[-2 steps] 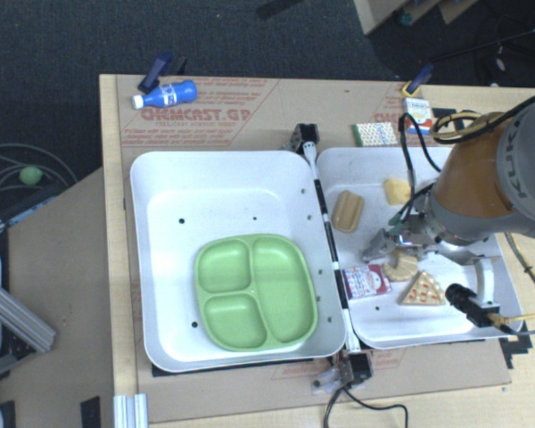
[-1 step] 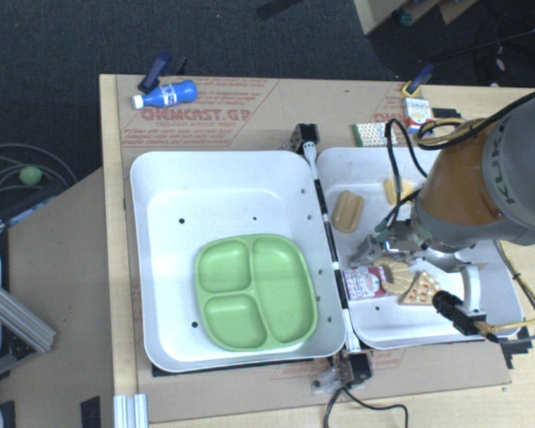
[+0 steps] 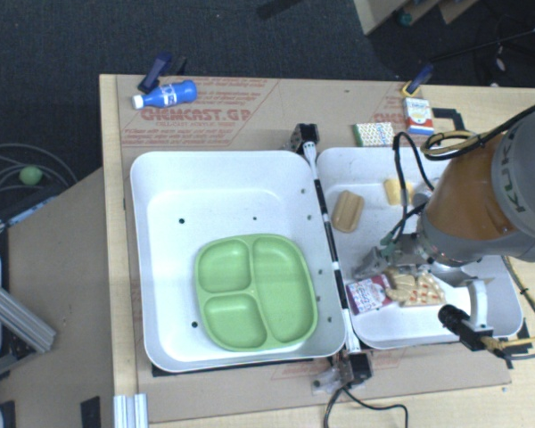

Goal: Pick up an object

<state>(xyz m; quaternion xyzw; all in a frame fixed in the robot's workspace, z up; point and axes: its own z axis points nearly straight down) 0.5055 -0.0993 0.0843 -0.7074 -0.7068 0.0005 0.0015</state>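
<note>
Nearest the camera: a black clip (image 3: pixel 353 367) and cable at the front edge of the bench, right where the two white bins meet. Just above that, the right bin (image 3: pixel 401 328), with the big grey and orange arm (image 3: pixel 481 199) reaching in from the right. Gripper (image 3: pixel 385 259) low over the things in the right bin, close above a purple and white packet (image 3: pixel 366 294) and a red and white checked packet (image 3: pixel 416 286). Cannot tell if the jaws are apart or together, or if anything sits between them. Farther back in the same bin, a tan block (image 3: pixel 347 210) and a small yellow piece (image 3: pixel 392 191), both well apart from the gripper. In the left bin (image 3: pixel 160 194), a green tray with three parts (image 3: pixel 254 291). On the bench behind, a blue and white bottle (image 3: pixel 165 94).
</note>
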